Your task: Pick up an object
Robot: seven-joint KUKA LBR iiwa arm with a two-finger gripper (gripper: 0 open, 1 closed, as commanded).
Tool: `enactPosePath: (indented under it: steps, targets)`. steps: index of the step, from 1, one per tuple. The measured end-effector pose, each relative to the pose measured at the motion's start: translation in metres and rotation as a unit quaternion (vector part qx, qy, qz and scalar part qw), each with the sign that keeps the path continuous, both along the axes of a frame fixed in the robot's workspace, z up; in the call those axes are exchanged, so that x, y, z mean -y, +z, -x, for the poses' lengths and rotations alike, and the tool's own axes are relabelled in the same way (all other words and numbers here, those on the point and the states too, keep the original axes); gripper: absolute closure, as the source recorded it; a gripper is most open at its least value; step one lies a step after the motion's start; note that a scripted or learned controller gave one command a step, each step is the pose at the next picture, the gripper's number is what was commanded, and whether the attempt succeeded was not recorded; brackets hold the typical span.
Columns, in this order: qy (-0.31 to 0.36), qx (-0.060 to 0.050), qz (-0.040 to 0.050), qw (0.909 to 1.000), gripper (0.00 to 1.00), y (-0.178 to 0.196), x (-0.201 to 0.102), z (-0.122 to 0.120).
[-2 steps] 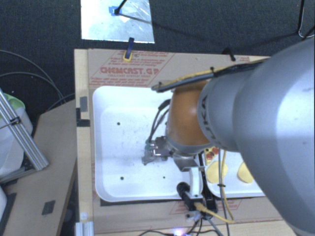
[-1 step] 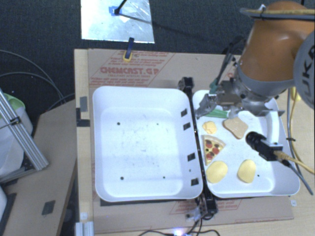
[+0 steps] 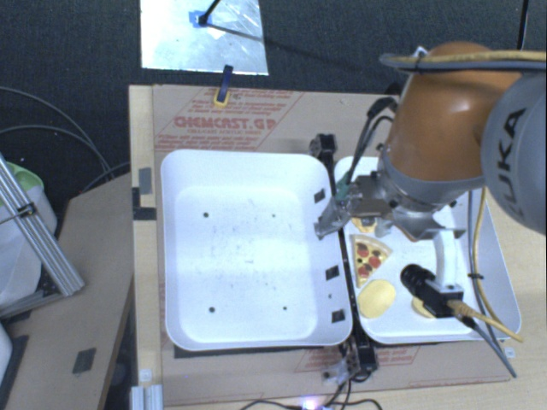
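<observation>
At the 9 o'clock edge of the view, a slanted aluminium frame (image 3: 38,246) stands over a tan board. Up toward 12 o'clock, a silvery sheet (image 3: 201,20) lies on the dark floor. Just at its 6 o'clock, a small blue and yellow clip (image 3: 224,86) sits on the top edge of the cardboard sheet (image 3: 231,118). That sheet has red print and carries both bins.

The left bin (image 3: 239,254) takes the middle of the view, white with a few dark specks on its floor. Its 3 o'clock wall meets the right bin (image 3: 494,272) along a dark seam.

My pincer (image 3: 342,216) hangs over that seam, at the 9 o'clock side of the right bin. My orange band (image 3: 436,109) bulks at its 2 o'clock and covers the 12 o'clock half of that bin. I cannot tell whether the pincer is wide or narrow, because my own wrist hides too much of it.

The things I could pick lie in the 6 o'clock half of the right bin. A toy pizza slice (image 3: 369,256) lies flat at my pincer's 5 o'clock, near it, with its point turned toward 6 o'clock. A yellow disc (image 3: 377,297) lies just beside that point, at the slice's 6 o'clock. At the disc's 3 o'clock is a second yellow piece (image 3: 421,307), partly hidden under my own hardware, so I cannot make out its shape.
</observation>
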State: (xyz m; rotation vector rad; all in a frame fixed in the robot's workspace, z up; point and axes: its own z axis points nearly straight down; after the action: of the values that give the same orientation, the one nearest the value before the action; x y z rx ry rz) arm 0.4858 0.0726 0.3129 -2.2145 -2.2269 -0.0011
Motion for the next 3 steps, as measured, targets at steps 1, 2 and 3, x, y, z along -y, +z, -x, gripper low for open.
enactPosePath:
  steps: [1, 2, 3]
  targets:
    - [0.001, -0.002, 0.0002, 1.0000, 0.00, -0.118, -0.063, -0.046]
    - [0.002, 0.003, -0.0005, 1.0000, 0.00, -0.137, -0.129, -0.110]
    - [0.000, 0.002, -0.0003, 1.0000, 1.00, -0.125, -0.125, -0.108]
